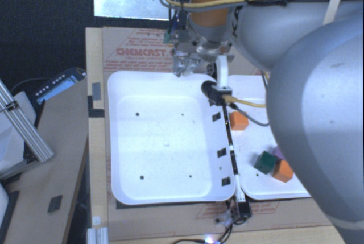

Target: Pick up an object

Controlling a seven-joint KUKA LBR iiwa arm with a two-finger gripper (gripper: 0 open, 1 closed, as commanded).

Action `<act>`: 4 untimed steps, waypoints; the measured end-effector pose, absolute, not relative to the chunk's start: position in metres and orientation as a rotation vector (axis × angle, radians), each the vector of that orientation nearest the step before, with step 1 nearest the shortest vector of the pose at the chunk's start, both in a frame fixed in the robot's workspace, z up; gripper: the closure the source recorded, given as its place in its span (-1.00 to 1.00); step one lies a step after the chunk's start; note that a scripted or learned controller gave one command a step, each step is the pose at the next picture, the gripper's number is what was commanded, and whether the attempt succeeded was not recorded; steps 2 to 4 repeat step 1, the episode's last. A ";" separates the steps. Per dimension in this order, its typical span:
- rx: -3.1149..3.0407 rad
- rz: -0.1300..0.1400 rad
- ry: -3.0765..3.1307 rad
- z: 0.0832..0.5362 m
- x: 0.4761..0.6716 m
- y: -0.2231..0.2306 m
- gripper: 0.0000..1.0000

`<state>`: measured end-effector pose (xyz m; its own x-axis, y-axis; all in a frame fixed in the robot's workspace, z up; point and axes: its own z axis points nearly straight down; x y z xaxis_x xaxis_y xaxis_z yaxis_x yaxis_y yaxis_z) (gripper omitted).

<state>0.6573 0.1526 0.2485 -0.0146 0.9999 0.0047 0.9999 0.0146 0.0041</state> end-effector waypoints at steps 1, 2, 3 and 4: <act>-2.206 -0.007 -2.235 0.264 0.636 0.239 1.00; -2.206 -0.007 -2.235 0.264 0.636 0.239 1.00; -2.206 -0.007 -2.235 0.264 0.636 0.239 1.00; -2.206 -0.007 -2.235 0.264 0.636 0.239 1.00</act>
